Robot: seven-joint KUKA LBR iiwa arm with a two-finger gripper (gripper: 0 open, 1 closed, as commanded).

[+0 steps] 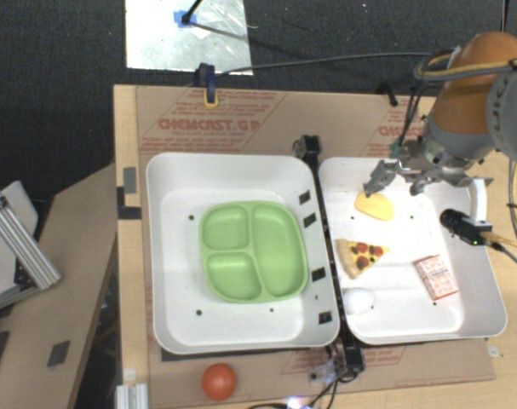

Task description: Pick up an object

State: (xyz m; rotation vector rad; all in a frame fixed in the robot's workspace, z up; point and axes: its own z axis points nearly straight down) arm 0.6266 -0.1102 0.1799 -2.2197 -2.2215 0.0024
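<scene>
Nearest the lens, at 6 o'clock on the bench (88,254): orange ball (220,382), outside both bins, just below the left bin (169,220). Inside that left bin, a green divided plate (252,250), lying flat near the middle, apart from the walls.

At 3 o'clock of it, touching side to side, the right bin (479,305). Holds four loose things. White ball (357,300) at the bin's 7 o'clock corner, close to the shared wall. Toy pizza slice (360,255) just at 12 o'clock of the ball, near but apart. Red-and-white box (434,277) at 3 o'clock of the slice, well apart, lying flat and skewed. Yellow piece (374,205) at 12 o'clock of the slice, toward the bin's far end.

Reaching in from 3 o'clock, the grey arm (462,135) with its orange band, bent down over the far end of the right bin. Jaws spread apart and grasping nothing, hanging just at 1 o'clock of the yellow piece; contact with it impossible to tell.

At 12 o'clock beyond the bins, a crumpled foil sheet (186,24).
</scene>
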